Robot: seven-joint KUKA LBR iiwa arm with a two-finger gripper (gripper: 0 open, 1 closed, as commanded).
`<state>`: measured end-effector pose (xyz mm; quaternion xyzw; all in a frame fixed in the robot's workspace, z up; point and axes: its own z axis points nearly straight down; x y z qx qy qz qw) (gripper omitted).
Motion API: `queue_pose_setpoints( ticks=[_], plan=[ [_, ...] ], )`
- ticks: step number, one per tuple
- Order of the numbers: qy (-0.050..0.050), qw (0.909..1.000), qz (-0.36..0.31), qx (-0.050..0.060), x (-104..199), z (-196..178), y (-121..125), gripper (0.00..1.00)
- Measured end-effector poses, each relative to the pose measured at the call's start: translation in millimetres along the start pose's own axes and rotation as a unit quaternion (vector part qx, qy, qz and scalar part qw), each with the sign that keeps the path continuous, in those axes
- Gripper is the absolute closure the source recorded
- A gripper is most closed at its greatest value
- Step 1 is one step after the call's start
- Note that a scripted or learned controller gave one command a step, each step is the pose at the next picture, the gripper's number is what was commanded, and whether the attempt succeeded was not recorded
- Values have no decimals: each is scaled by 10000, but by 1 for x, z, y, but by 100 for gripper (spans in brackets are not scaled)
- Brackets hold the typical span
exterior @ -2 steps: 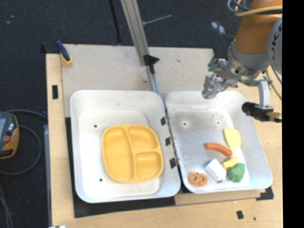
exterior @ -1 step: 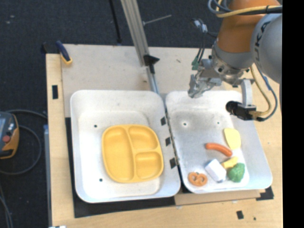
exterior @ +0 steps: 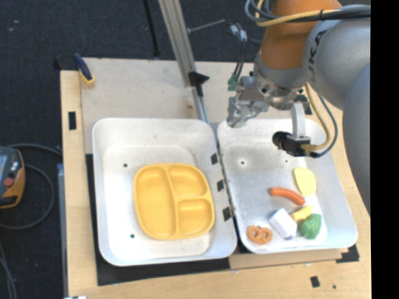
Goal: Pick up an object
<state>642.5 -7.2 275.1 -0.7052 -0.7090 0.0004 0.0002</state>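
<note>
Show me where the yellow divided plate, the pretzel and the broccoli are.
yellow divided plate [exterior: 173,200], camera view, on the ridge between its compartments.
pretzel [exterior: 259,234], camera view, on its middle.
broccoli [exterior: 310,225], camera view, on its green head.

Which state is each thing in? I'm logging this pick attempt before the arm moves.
Gripper: above the right bin's far left corner, holding nothing.
Yellow tray: flat in the left bin, nothing in it.
Sausage: lying in the right bin.
Pretzel: flat near the front rim.
</note>
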Motion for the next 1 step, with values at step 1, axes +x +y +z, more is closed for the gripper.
queue_pose_setpoints(
  ticks=[1],
  plan=[
    [3,10000,-7,-12,48,3,5,100]
  ],
)
